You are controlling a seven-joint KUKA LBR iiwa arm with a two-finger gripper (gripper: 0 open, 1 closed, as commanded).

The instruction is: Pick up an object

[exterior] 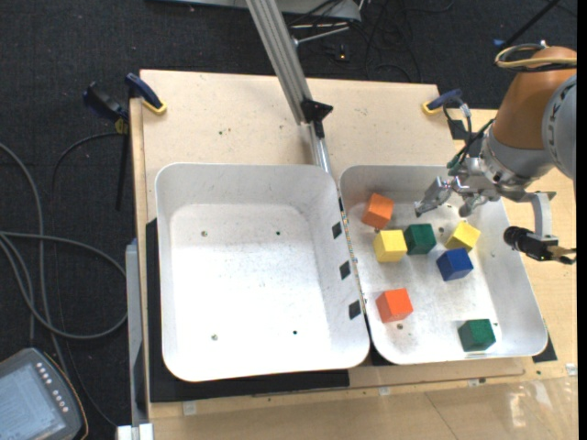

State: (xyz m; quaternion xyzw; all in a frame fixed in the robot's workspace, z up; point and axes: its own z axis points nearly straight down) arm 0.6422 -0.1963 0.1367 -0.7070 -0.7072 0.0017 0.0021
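Gripper (447, 198) hovering over the right bin (518, 324), nothing between its fingers.

Its fingers look spread wide, though the slant makes this hard to judge. Below lie seven blocks: an orange block (377, 211) at 10 o'clock in the bin, a yellow block (390, 245) touching a green block (420, 238), another yellow block (463, 236) just above a blue block (454, 264), an orange one (394, 304) at 7 o'clock, a green one (476, 335) at 5 o'clock.

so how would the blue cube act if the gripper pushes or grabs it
The blue cube looks rigid with flat faces, so it would probably slide, not roll. It sits beside a yellow cube, so a push would likely nudge that too. Its flat sides should suit the gripper.
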